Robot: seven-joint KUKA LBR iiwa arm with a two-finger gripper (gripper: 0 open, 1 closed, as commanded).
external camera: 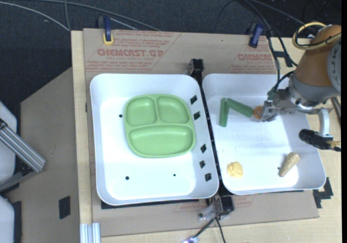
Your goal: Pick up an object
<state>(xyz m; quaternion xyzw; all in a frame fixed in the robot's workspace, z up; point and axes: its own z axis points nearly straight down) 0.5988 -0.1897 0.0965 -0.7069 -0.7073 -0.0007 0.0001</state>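
Green L-shaped piece (232, 109) lies just beside the hand (267, 113), whose grip I cannot tell.

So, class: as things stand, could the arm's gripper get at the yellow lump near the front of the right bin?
Probably yes. The yellow lump lies alone on bare bin floor, apart from the corn-like piece and the green L-shaped piece. The gripper is low in the same right bin.
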